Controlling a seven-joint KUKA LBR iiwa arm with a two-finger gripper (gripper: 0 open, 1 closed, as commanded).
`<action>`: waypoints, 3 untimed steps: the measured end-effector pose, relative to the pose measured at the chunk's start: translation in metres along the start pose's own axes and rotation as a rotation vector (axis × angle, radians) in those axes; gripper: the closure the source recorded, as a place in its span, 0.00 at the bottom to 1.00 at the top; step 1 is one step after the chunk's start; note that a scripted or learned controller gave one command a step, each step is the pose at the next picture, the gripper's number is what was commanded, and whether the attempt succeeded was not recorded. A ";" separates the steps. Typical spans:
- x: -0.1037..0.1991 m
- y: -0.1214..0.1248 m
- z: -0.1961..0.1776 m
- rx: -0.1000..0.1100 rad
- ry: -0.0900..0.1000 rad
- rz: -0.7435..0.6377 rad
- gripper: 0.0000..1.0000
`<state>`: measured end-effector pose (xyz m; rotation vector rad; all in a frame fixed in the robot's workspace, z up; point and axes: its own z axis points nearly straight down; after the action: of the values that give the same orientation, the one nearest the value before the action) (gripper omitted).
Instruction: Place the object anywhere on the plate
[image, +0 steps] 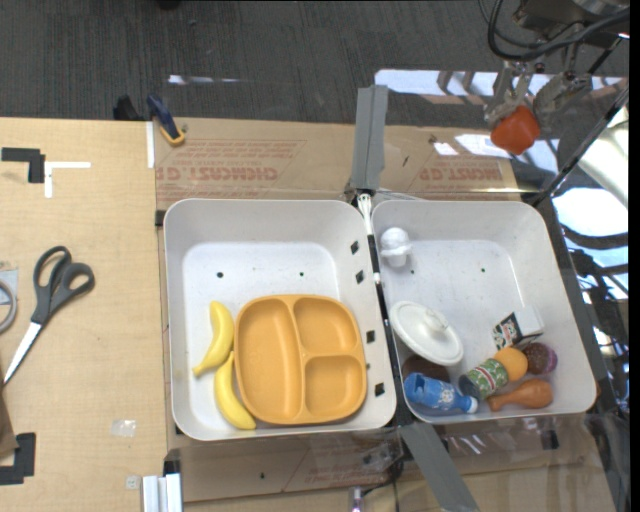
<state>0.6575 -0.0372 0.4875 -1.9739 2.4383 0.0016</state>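
Observation:
An orange plate (268, 362) with three compartments lies in the left bin (255, 232), toward its front. My gripper (516, 108) hangs high at the top right, beyond the back edge of the right bin (470, 240). Its fingers are shut on a small red-orange object (516, 131), which hangs just under them, far from the plate.
Two yellow bananas (216, 338) lie against the plate's left side. The right bin holds a white lid (427, 331), a small white piece (395, 245), a blue bottle (437, 395), a green can (485, 378), an orange ball, a drumstick (520, 395) and a card. Scissors (48, 290) lie on the bench at left.

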 end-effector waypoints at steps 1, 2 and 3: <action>0.037 -0.011 -0.004 0.001 -0.001 -0.327 1.00; 0.060 -0.015 -0.003 -0.001 -0.002 -0.762 1.00; 0.065 -0.016 -0.003 -0.001 -0.001 -1.349 1.00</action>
<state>0.6599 -0.1041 0.4908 -3.0644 0.6719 -0.0012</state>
